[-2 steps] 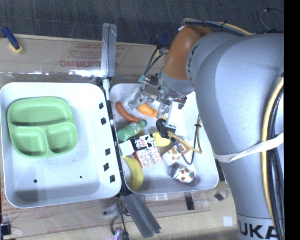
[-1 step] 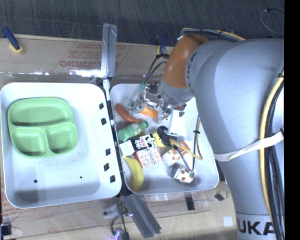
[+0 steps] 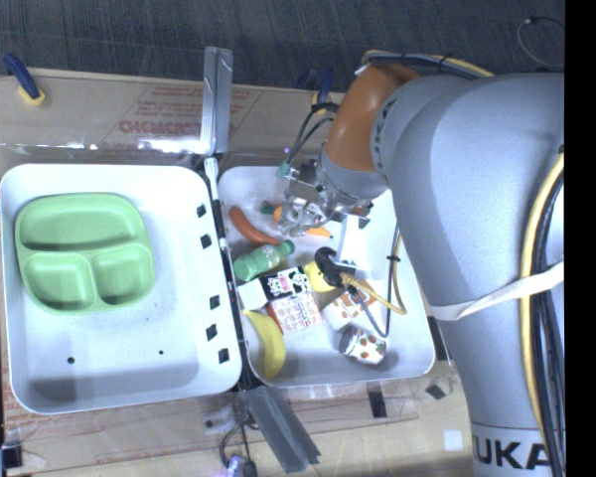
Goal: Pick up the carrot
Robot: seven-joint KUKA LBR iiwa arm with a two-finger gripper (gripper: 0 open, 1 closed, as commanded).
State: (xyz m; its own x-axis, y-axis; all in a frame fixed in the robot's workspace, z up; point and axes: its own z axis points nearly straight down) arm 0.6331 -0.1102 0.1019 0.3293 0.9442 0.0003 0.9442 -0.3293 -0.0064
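The big grey KUKA arm with the orange wrist band (image 3: 457,167) reaches in from the right and covers the upper right of the shallow white right-hand bin (image 3: 417,351). The matching white left-hand bin (image 3: 109,366) holds a pale green three-compartment plastic tray (image 3: 79,251), well apart from the action. The metal two-finger gripper (image 3: 303,205) hangs low over the back of the right bin; whether it is wide or narrow cannot be told at this angle, and nothing is visibly between its tips. The slim orange carrot (image 3: 253,227) lies at the bin's upper left, close to the divider wall, angled, just left of and below the gripper and apparently not touched. A green plastic bottle (image 3: 263,259) lies just in front of the carrot, and further forward sit a yellow banana (image 3: 268,341), a black-and-white patterned carton (image 3: 286,284) and a small printed cup (image 3: 363,344). Judged step: approach, grasp not yet made. Next move likely needs a short shift left onto the carrot's middle, jaws set across its long axis, clear of the bottle and the wall.
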